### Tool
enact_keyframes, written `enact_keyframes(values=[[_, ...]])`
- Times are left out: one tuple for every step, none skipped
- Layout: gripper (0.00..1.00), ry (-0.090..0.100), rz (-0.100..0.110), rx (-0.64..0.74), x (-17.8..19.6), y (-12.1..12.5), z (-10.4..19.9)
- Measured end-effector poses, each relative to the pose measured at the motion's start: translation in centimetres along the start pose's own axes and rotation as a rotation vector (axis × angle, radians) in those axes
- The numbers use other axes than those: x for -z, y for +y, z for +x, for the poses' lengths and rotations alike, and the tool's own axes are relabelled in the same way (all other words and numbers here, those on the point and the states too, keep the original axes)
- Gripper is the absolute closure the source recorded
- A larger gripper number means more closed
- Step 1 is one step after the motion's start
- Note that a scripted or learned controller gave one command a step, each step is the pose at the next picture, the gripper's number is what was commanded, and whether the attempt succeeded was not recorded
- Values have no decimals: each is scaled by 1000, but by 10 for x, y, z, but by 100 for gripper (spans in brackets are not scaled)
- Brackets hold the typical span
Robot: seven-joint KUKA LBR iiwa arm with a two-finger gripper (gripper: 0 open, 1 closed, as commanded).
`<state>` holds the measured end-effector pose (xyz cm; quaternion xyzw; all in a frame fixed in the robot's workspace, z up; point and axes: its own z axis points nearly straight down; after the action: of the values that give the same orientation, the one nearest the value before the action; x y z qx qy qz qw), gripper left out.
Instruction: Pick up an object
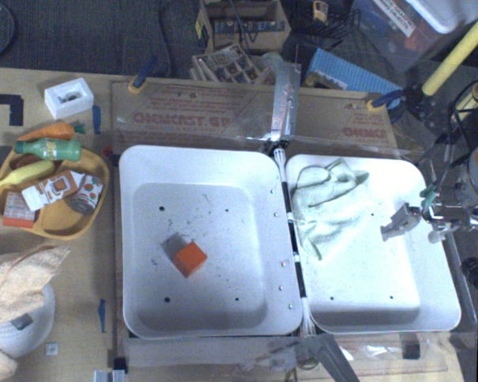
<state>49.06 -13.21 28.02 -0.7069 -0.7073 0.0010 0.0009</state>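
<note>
Within left bin [145,174], orange block [192,259] sits corner-down.

Both bins, the left bin [136,182] and the right bin [424,305], look like smooth matt white plastic. The pale rag [329,202] is soft, crumpled cloth. The orange block [192,259] seems matt, perhaps foam. The bench [14,89] is bare wood.

One fixed camera hangs above the bench [60,313], tilted down at a slant, far enough back to take in the left bin [145,174] and right bin [423,313] together.
</note>
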Motion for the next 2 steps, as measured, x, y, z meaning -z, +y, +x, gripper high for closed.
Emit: enact_keyframes(values=[[0, -1, -2, -18, -26, 42, 48], [0, 1, 1, -162, -181, 64, -5]])
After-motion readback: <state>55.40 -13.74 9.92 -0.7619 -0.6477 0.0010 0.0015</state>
